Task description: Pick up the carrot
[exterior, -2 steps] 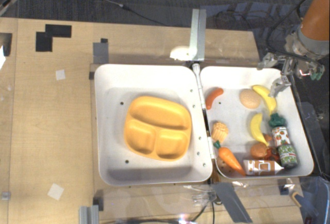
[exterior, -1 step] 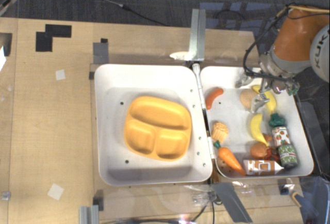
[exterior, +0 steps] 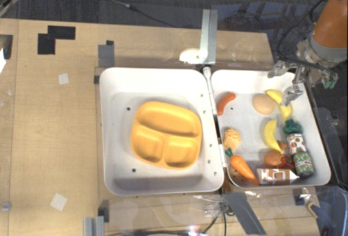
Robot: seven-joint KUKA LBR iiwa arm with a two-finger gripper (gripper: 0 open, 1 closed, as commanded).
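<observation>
**A:** Start at the claw (exterior: 294, 89). It hangs over the far right corner of the right bin (exterior: 322, 137), beside a yellow banana (exterior: 274, 97). You can see thin metal parts below the orange band, but whether the claw is released or clenched you cannot tell from this slant. Nothing shows held in it.

**B:** And the carrot?

**A:** The carrot (exterior: 242, 167) lies at the near left of that same bin, orange with a green tip, pointing toward the near wall. Just beyond it sits a corn cob (exterior: 232, 138); just to its right, a small carton (exterior: 276, 176). It is well apart from the claw, diagonally across the bin.

**B:** Why so crowded there?

**A:** Judgement only: the items look tipped in loosely, so they have settled against the walls and each other. A second banana (exterior: 270, 134), a bottle (exterior: 300, 153) and a round tan piece (exterior: 263, 103) line the right and far sides. A red-orange pepper-like piece (exterior: 225, 101) lies far left; do not mistake it for the target.

**B:** The left bin?

**A:** The left bin (exterior: 114, 137) holds a yellow divided tray (exterior: 165, 134), apart from the work.

**B:** What is unclear?

**A:** The arm is cut off at the frame's right. The objects near the bottle overlap; you cannot separate them.
</observation>
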